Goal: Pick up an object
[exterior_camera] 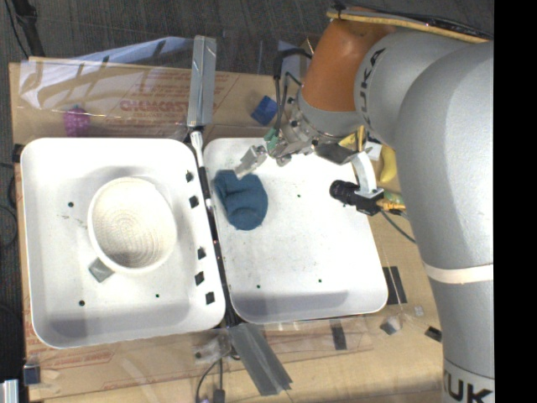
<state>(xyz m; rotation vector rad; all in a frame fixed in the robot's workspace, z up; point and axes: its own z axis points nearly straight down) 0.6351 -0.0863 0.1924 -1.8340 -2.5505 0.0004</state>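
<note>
just below-left of the gripper (252, 159) sits the blue cloth (242, 198); grip state unclear; descend centred on the bunched top

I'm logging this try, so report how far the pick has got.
Done: the arm's gripper has reached into the right white bin, just above the crumpled blue cloth. In hand: nothing visible between its fingers. Left: grasping and lifting; the cloth lies on the bin floor, and the round white woven bowl sits in the left bin.
</note>
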